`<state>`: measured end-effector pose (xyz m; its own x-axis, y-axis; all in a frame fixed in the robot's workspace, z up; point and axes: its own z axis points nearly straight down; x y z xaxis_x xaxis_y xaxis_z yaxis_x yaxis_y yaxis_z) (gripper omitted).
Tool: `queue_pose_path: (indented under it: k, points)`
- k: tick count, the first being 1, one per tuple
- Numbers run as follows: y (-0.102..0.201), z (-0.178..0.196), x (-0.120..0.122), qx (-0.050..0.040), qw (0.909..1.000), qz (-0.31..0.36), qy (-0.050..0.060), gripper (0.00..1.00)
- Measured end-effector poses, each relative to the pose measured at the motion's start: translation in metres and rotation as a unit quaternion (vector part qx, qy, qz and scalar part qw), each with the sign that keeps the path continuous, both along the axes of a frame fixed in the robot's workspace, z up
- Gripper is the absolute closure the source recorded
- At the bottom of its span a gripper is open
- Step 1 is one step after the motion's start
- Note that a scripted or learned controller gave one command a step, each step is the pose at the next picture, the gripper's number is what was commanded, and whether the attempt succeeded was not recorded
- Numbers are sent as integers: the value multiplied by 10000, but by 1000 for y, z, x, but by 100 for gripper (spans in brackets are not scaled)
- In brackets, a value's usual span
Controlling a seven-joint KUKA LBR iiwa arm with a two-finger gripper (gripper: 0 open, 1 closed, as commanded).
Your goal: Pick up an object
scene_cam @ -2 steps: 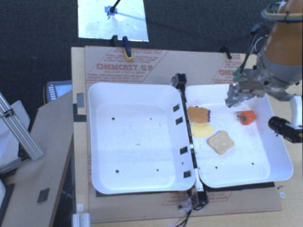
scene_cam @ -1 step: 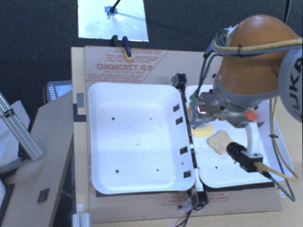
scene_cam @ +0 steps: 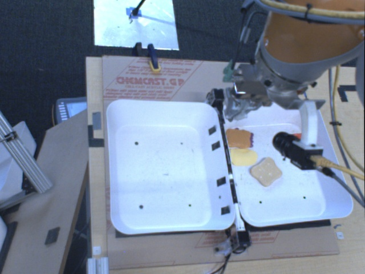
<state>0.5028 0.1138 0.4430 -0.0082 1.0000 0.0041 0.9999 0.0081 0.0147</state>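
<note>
1. You're looking at a robotics lab bench (scene_cam: 68,170), not a home or kitchen.
2. Two white bins (scene_cam: 165,164) sit on a printed cardboard sheet (scene_cam: 151,80), clamped at the back.
3. Aluminium extrusion (scene_cam: 23,158), loose cables (scene_cam: 342,170) and dark carpet (scene_cam: 40,39) surround the rig.

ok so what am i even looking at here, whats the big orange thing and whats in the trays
The big orange and grey thing is a robot arm, reaching in from the right. The single camera sits above the bench and looks down at a slant. At the arm's end is a gripper, low over the back of the right bin; its fingertips are too hidden to read, and nothing can be seen held in it. The bench carries two shallow white bins; the left bin sits beside the right one. In the right bin lie an orange piece, a pale yellow piece touching it, and a tan toast-like piece. The black part looks like part of the arm.
</note>
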Motion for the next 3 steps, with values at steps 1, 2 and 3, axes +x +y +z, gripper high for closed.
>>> queue_pose_path:
  k: [1, 2, 3]
  points:
    - [51, -20, 29, -14, 10000, 1, 66, 100]
    - [126, -45, -19, -12, 10000, 24, 88, 100]
    - [119, -80, 78, -26, 10000, -50, 62, 100]
